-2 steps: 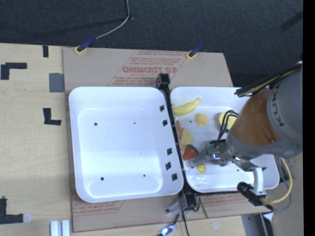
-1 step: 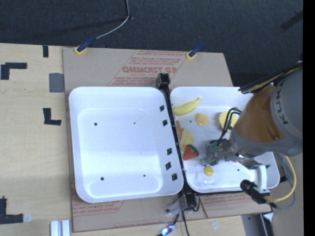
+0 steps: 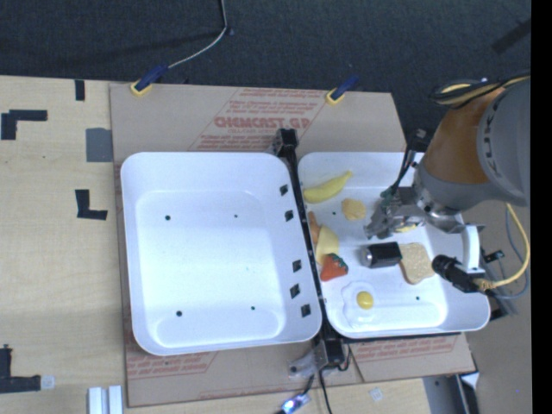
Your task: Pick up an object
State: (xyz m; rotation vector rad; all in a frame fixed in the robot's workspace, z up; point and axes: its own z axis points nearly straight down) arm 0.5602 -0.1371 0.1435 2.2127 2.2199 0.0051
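Gripper low in the right bin; cannot tell its state. Black block lies just below it, long axis across the bin.

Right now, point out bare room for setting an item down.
Left bin: bare floor wall to wall. Right bin is crowded: banana, strawberry, fried egg, toast and gripper; a bare strip borders its front rim.
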